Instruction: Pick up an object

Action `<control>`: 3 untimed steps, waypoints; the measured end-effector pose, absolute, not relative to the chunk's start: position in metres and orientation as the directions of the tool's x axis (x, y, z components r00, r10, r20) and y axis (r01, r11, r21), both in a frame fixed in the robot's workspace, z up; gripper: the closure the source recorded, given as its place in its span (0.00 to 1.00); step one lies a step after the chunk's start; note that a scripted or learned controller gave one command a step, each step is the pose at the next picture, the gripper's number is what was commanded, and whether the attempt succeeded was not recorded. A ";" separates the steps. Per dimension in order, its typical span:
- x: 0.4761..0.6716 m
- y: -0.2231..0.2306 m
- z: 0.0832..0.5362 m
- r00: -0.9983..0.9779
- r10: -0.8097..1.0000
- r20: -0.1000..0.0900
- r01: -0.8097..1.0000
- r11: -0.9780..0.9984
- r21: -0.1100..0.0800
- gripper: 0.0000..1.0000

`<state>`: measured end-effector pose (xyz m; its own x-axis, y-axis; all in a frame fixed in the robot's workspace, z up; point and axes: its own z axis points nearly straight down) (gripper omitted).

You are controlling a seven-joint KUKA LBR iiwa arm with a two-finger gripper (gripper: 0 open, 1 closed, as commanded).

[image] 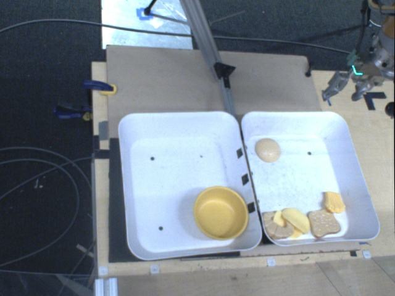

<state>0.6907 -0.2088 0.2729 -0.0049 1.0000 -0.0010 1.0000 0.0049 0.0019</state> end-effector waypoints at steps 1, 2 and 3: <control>0.691 -0.209 0.274 -0.005 1.000 -0.001 1.000 0.005 0.003 0.00; 0.687 -0.208 0.232 -0.003 1.000 -0.001 1.000 0.003 0.000 0.00; 0.685 -0.204 0.170 -0.006 1.000 0.000 1.000 0.006 -0.002 0.00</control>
<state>0.6850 -0.2038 0.1703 -0.0063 1.0000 -0.0001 1.0000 0.0063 -0.0023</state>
